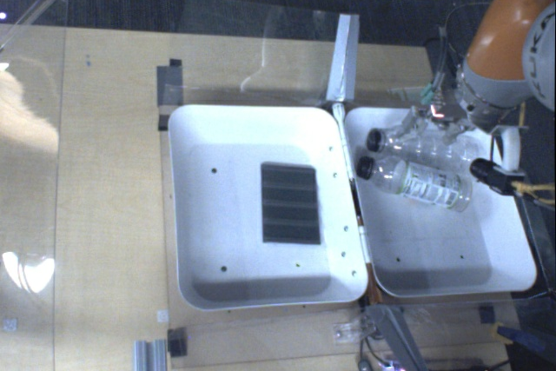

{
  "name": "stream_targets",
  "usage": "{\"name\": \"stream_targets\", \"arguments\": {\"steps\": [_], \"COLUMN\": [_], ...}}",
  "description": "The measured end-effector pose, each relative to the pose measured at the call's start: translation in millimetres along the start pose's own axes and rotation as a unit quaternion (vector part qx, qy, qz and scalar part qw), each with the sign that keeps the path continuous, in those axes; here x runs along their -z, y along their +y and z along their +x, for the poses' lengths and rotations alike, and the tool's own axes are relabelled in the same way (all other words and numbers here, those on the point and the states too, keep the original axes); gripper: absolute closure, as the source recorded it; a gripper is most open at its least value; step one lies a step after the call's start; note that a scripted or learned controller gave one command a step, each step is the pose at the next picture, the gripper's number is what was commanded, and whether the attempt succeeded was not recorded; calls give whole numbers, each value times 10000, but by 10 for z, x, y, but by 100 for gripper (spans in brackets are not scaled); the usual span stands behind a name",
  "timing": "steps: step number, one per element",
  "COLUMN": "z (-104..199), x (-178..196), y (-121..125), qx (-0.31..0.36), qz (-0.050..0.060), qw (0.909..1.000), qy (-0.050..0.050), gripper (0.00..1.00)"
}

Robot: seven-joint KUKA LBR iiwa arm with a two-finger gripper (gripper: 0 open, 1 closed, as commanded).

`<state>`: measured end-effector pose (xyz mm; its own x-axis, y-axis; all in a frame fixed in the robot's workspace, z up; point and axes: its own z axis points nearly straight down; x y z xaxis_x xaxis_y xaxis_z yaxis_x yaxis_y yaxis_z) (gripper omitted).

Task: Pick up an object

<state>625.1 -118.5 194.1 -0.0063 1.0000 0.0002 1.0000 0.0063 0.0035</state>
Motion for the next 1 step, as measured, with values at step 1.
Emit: {"name": "stream_targets", "arguments": {"steps": [1], "z": [-95], "x": [-723], "y": [-348], "qx": [190], "qz": [-15], "qw": [9998], "qy": [-1], "gripper": [0]}}
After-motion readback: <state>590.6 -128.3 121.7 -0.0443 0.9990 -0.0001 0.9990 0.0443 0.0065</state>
